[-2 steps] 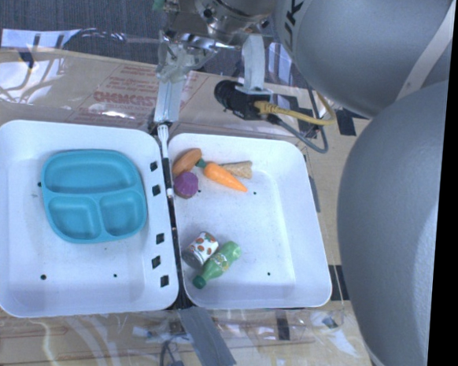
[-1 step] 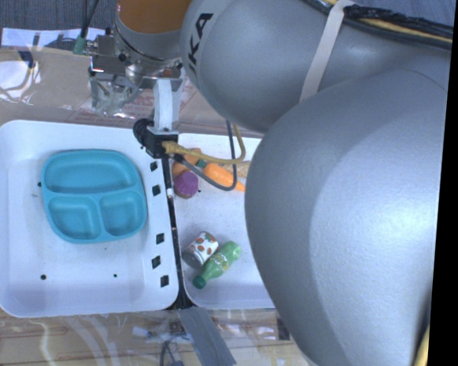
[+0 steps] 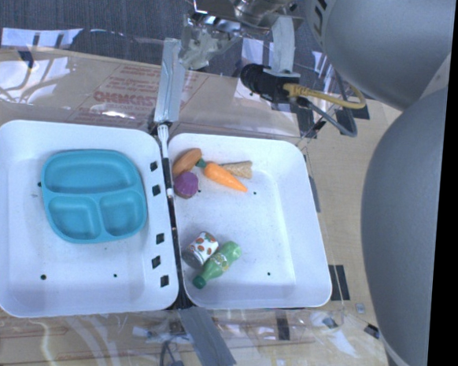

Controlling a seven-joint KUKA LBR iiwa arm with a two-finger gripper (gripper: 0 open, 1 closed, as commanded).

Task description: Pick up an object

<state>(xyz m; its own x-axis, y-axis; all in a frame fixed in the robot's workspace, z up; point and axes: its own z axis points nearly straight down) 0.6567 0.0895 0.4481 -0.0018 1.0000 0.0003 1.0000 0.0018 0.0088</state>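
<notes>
The grey arm (image 3: 402, 192) is seen along the right, its gripper (image 3: 195, 37) raised at the top, above the far edge of the table (image 3: 355, 188); whether anything is gripped, or how it is set, cannot be told. A blue divided plate (image 3: 94, 194) is lain in the left bin (image 3: 16, 280). In the right bin (image 3: 286, 254), a carrot (image 3: 223, 175) is laid with its long axis slanting from upper left to lower right. A green bottle (image 3: 217, 264) is tilted, cap toward lower left, touching a small can (image 3: 202, 248). A purple ball (image 3: 185, 184) is set by the divider.
</notes>
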